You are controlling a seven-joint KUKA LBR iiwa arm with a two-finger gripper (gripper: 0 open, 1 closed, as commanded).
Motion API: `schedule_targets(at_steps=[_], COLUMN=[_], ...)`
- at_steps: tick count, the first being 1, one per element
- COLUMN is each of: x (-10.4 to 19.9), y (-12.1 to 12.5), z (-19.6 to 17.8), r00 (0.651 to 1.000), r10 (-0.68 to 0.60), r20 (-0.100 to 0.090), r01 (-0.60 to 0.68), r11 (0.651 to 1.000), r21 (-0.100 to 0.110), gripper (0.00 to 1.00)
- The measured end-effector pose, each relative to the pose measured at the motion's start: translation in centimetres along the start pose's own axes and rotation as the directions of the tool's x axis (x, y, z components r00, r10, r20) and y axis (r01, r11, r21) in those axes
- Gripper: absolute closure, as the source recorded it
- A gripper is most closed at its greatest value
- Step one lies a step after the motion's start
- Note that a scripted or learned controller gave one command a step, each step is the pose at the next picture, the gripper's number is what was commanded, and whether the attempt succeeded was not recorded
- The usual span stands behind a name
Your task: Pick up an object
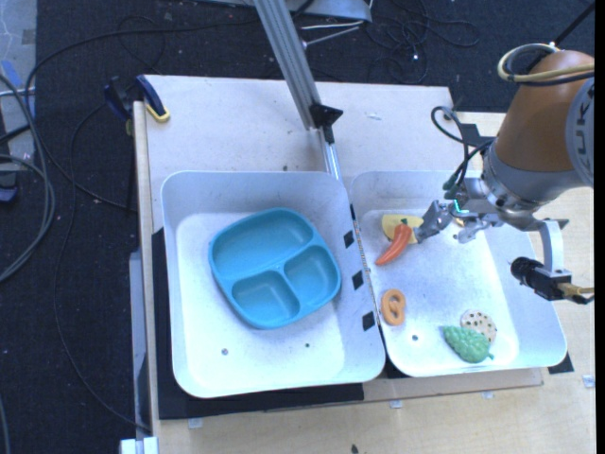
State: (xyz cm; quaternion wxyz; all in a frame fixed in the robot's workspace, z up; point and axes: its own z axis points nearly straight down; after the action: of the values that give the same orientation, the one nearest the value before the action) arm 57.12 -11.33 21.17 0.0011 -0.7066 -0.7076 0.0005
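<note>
Grey arm (567, 164) with broad orange band, black cables looped alongside, dark metal hand (437, 223)

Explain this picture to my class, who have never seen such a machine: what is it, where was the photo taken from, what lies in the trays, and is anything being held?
The photo comes from one fixed camera above the bench, looking down at a slant. The grey and orange machine on the right is a robot arm, moved by a program. Its gripper is low over the right bin, next to a carrot-shaped toy and a yellow piece. I cannot tell whether it holds anything.

Also in the right bin: an orange ring, a spotted cookie-like piece and a green leafy piece. The left bin holds a blue divided plate. The arm's job is to pick up one object.
</note>
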Motion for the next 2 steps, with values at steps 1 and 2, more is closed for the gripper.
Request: schedule_targets(at_steps=[1,2], x=[0.0,0.3], y=[0.0,0.5], z=[-0.1,6.2], r00=[1.0,1.0], r10=[0.0,0.001], r20=[0.0,0.0], r01=[0.0,-0.001], r11=[1.0,1.0], r21=[-0.002,0.004], gripper=[0.0,0.0])
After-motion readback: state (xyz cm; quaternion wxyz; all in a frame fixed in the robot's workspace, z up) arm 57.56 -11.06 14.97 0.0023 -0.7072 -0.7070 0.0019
